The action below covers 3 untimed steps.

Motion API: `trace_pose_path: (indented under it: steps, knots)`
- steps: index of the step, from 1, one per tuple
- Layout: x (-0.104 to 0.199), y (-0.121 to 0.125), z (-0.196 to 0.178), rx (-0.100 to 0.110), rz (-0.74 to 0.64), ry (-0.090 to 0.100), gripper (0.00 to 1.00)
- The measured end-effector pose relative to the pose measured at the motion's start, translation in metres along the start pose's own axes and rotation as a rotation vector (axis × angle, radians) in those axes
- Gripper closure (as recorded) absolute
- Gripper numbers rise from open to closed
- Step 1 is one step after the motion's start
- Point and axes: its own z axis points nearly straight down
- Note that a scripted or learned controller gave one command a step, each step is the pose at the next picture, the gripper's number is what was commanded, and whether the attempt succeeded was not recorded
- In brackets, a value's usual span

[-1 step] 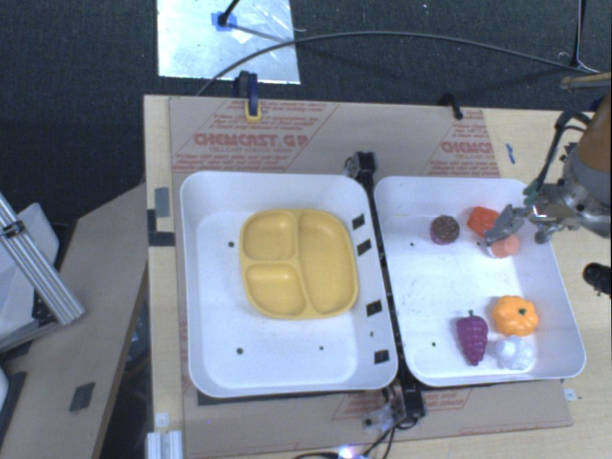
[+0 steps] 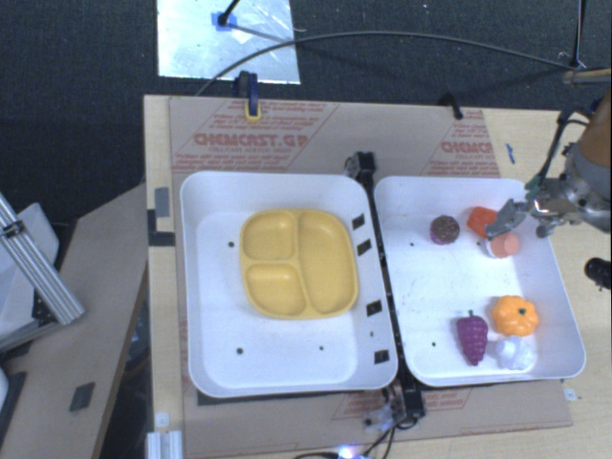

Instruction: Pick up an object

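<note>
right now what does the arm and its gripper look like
The arm comes in at the right edge: a tan-orange band above a rounded grey metallic wrist. The gripper is slim grey metal, its finger thin and angular. A dark cable loops beside the wrist.

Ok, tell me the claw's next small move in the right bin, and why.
Probably lower the claw a little straight down. It hangs over the orange block and the pinkish piece by the right bin's far right side, and neither is seen between its fingers. Which of the two it lines up with is unclear.
</note>
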Motion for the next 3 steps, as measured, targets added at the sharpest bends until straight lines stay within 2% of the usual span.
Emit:
trace_pose_path:
  steps: [1,2,3]
  knots:
    - [0.002,-0.004,0.062,0.005,0.002,0.001,0.0]
    - [0.003,-0.011,0.106,0.003,0.003,0.001,0.0]
    - [0.003,-0.01,0.128,0.001,0.003,0.0,0.0]
